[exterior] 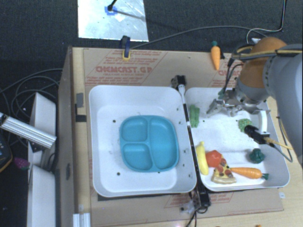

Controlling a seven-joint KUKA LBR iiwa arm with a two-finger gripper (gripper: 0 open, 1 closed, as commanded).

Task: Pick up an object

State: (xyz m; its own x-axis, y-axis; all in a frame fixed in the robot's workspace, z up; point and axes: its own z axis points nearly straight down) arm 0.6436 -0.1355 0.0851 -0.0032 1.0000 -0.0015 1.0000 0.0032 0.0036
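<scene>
Above the right bin: my gripper (221,104) hangs over its far end, toward twelve o'clock, arm entering from three o'clock.
My jaws: spread moderately, nothing between them.
Bins: two white ones side by side, the left bin (106,103) and the right bin (279,171).
Left bin contents: one blue divided plate (148,143) with three compartments, at its centre.
Right bin contents, counted: one green pod (194,116) at ten o'clock against the dividing wall; one light green leafy piece (245,124) at two o'clock; one dark green broccoli (257,155) at four o'clock; one yellow banana (201,158) at eight o'clock; one red piece (215,158) touching the banana; one pizza slice (222,175) at six o'clock; one carrot (247,172) just beside the slice.
Nearest to me: the green pod and the leafy piece, both apart from my jaws.
Outside the bins: a second carrot (216,56) on the cardboard (142,65) at twelve o'clock.
Writing: red print on the cardboard reads "CHEMCAST" followed by letters I cannot make out.
</scene>
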